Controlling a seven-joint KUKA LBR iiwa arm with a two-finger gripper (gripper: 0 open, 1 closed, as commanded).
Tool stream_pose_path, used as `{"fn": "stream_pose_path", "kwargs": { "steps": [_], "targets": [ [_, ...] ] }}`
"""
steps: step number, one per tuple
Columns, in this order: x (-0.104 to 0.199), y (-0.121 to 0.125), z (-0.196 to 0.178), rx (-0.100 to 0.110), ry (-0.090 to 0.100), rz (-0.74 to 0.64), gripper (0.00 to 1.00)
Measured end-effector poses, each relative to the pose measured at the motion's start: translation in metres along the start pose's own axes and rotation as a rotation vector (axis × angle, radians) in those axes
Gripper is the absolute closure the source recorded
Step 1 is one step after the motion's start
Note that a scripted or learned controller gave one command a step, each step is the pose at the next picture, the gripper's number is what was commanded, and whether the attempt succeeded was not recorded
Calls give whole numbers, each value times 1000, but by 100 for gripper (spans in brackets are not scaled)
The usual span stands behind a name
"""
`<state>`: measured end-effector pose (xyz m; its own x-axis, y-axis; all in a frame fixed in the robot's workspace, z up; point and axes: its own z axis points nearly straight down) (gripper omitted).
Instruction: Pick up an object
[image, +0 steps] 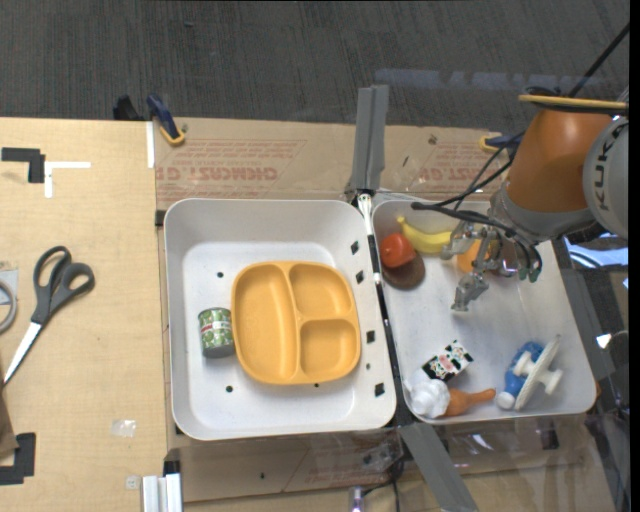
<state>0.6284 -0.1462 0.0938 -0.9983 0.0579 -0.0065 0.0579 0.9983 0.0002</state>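
Over the right bin: the gripper (468, 292) hung above bare white floor, and nothing was seen between its jaws.
Jaws: two thin grey fingers pointed down with a small gap between them, so I judged them a little open and holding nothing.
Arm: the grey arm with the orange band (555, 150) reached in from the right, with dark cables around the wrist.
Right bin (570, 330): it carried a banana (425, 237), a red fruit (397, 250) on a brown piece, and an orange piece (468, 256) partly hidden by the gripper.
Near edge of the right bin: a black and white toy (447, 363), a white and orange toy (445, 400) and a blue and white toy (528, 372) lay there, well apart from the gripper.
Nearest candidate: the orange piece and the banana lay just beside the gripper; which one was the target, I cannot tell.
Risk: the jaws could close on the bare floor, because no object lay directly under them.
Second risk: the banana and the red fruit touched, so a grasp there could push one away or take both.
Left bin (190, 300): it held a yellow divided tray (297, 322) and a small green can (215, 331) just beside it.
Bench (80, 400): light wood, with scissors (45, 300) at the left and brown cardboard (260, 165) behind the bins.
Room: a dark floor lay behind the bench.
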Motion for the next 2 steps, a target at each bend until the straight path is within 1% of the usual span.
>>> {"fn": "stream_pose_path", "kwargs": {
  "steps": [1, 2],
  "targets": [
    [78, -25, 1, 0, 4, 55, 0],
    [17, 29, 1, 0, 1, 109, 0]
  ]
}}
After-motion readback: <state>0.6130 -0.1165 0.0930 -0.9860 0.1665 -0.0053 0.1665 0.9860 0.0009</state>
